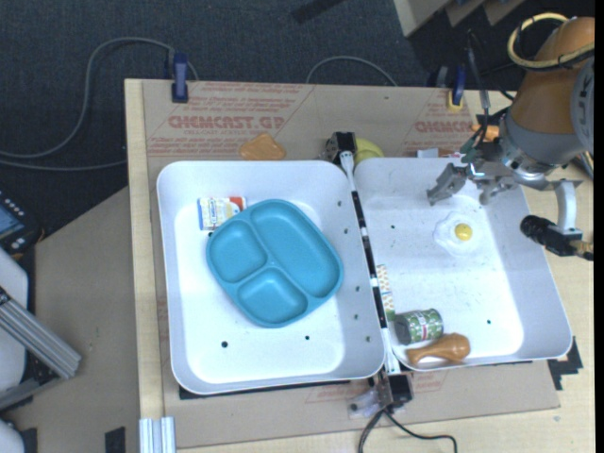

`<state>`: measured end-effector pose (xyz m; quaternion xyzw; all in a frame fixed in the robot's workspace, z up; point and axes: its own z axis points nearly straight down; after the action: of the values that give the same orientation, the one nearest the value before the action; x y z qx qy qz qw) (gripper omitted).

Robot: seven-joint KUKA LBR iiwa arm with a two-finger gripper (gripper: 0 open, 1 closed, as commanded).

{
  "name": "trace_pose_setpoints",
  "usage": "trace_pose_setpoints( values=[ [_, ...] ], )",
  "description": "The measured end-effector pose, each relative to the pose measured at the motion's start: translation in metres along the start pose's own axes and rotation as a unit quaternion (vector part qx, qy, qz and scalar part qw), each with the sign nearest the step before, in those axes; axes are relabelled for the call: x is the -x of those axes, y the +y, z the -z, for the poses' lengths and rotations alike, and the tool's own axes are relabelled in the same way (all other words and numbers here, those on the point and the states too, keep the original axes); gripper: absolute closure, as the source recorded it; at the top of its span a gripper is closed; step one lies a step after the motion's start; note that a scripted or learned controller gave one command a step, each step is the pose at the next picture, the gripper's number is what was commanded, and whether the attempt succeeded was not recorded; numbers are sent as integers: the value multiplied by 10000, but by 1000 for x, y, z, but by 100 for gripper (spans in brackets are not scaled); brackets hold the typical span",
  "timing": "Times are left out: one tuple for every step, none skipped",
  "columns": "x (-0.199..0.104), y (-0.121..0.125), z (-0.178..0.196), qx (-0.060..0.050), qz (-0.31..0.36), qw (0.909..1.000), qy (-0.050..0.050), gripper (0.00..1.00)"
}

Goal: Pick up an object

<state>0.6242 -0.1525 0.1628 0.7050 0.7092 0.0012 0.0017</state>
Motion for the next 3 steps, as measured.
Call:
trace_pose_setpoints(
  values=[
    [32,-27,-32,-41,-42,10000,7,0],
    [45,-26,-46,-33,-34,10000,4,0],
    [44,-26,-45,-27,-31,10000,5,0]
  ],
)
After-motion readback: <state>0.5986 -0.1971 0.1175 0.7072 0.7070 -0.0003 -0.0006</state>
